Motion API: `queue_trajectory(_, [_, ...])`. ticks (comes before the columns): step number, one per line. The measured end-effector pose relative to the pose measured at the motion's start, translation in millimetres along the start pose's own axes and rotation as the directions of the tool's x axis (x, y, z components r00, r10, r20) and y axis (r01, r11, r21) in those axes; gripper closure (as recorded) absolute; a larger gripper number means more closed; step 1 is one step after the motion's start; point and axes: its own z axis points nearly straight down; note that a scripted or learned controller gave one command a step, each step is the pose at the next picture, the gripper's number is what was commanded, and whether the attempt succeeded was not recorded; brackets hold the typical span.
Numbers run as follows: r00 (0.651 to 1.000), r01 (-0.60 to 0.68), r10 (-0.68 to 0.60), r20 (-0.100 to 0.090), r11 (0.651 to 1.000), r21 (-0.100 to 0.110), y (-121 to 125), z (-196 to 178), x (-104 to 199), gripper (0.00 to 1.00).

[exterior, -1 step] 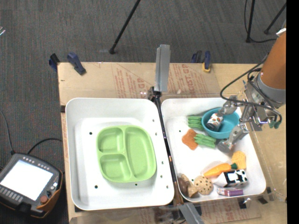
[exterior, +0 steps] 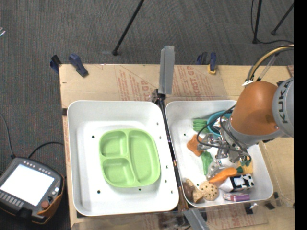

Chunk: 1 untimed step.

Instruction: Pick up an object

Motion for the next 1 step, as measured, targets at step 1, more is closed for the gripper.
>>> queue_trajectory(1, [0.990, -0.138, 0.138, -0.002, 0.990, 0.000, 46.4, 0.3, -0.3, 0.00])
